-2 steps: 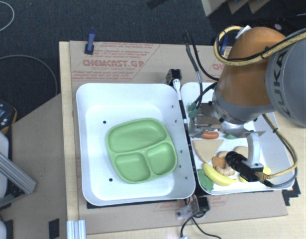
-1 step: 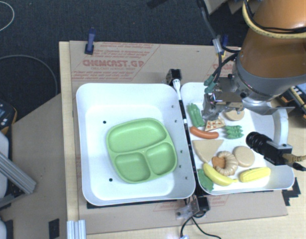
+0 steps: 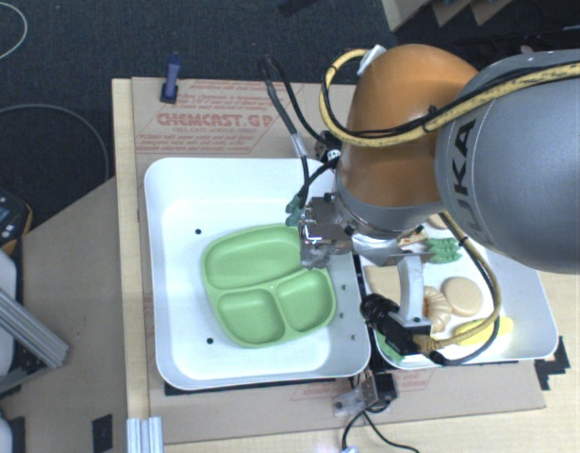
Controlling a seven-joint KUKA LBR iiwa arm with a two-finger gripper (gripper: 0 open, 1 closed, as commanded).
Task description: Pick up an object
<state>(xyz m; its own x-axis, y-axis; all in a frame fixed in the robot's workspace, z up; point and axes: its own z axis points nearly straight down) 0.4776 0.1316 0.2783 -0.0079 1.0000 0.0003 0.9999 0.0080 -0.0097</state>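
A light green plate [image 3: 256,286] with three compartments lies flat in the left white bin [image 3: 172,243], towards its right side. My gripper [image 3: 313,242] hangs low over the plate's upper right rim, close to the wall between the two bins. The arm's orange band and grey body cover the gripper from above, so its lower end is hidden. Whether it touches the plate I cannot tell.
The right bin [image 3: 537,324] holds a beige rounded item [image 3: 462,295], a small green item [image 3: 447,249] and a yellow piece [image 3: 480,332], partly under the arm. Black cables run along the arm. A cardboard sheet [image 3: 205,121] lies behind the bins.
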